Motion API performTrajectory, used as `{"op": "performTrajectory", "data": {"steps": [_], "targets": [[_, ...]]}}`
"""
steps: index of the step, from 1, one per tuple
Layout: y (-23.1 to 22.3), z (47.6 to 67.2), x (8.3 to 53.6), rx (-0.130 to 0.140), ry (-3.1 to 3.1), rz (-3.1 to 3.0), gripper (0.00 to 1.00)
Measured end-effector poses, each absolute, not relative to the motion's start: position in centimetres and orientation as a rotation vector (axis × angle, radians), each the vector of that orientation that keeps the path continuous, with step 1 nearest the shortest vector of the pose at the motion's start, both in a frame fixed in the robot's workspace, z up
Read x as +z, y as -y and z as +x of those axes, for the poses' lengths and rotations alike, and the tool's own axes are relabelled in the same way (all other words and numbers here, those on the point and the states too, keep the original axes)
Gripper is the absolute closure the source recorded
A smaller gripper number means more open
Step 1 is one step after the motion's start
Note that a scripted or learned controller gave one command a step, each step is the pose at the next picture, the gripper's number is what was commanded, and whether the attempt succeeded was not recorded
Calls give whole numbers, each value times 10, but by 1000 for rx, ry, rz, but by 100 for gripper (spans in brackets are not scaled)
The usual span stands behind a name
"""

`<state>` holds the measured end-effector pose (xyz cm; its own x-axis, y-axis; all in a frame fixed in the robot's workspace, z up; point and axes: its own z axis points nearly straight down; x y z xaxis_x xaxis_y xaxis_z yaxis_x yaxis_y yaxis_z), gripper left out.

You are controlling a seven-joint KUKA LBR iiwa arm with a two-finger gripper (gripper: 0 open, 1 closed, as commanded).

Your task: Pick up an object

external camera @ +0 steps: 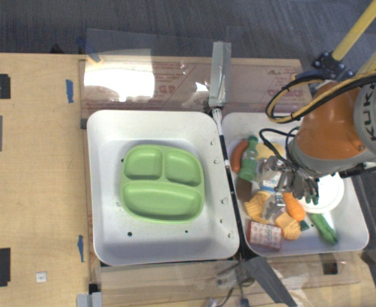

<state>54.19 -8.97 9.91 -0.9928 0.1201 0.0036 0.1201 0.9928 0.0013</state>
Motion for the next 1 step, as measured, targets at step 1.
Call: {"op": "performTrajectory", "data": {"steps": [1], "targets": [[122,520,90,-4,3043,-831,0]]}}
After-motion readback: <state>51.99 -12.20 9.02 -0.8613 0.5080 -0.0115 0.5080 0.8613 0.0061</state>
